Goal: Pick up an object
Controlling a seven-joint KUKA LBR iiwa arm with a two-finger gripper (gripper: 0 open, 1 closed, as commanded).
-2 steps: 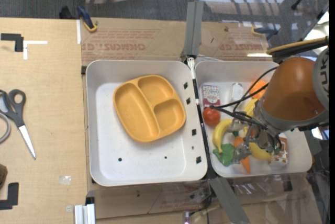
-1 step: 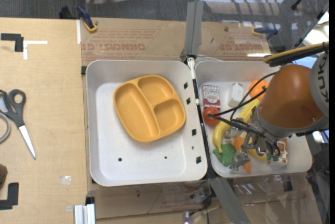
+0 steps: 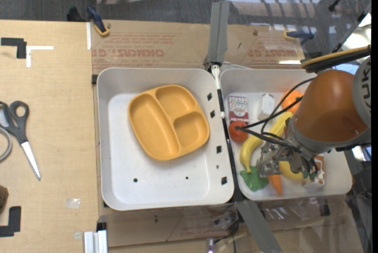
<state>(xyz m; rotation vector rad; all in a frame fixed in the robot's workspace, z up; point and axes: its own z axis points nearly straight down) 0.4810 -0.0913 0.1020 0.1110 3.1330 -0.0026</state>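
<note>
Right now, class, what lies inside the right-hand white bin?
The right bin holds a banana, a tomato, a carrot, a green piece and a small carton. The arm and tool cover the rest.

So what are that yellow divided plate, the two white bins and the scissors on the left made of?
The plate looks like matte molded plastic: even yellow-orange color, soft rounded dividers, no glare. The bins look like smooth white plastic or possibly coated metal; thin rims with a faint sheen leave it open. The scissors appear to have shiny metal blades with grey handles, probably plastic.
</note>
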